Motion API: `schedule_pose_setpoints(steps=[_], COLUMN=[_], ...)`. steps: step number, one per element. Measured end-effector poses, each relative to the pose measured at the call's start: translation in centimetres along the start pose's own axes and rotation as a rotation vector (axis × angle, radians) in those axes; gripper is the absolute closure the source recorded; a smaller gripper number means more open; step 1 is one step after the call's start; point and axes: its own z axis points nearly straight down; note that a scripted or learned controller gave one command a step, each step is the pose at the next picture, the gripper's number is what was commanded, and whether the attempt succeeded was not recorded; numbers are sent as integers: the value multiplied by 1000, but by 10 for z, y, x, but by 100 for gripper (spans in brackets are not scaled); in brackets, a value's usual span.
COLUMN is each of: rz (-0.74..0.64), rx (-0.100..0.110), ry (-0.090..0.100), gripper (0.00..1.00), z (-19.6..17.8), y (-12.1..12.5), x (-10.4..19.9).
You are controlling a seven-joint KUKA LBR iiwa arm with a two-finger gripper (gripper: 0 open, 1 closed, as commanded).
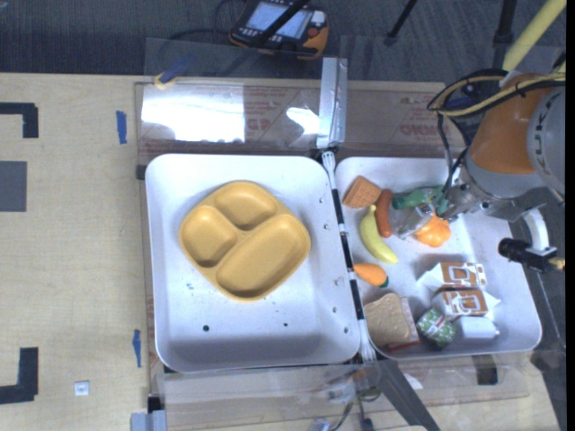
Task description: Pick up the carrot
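Carrot lies in right bin, against its left wall, just below banana. We judge it a light, stiff, slick toy; grab across the middle. Gripper sits up and right, well apart; open or closed, we cannot tell.

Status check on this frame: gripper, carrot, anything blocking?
Gripper low in right bin, at the orange fruit. Carrot lies untouched by the divider, apart from gripper. Banana just above carrot, bread below; top access open.
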Motion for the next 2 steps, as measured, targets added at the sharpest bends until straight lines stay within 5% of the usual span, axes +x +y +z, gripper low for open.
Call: schedule_pose_setpoints(steps=[1, 2], rz=[1, 218], rx=[-5, 9], ry=[-2, 4], gripper=[100, 100], z=[-10, -116], y=[1, 78], x=[0, 67])
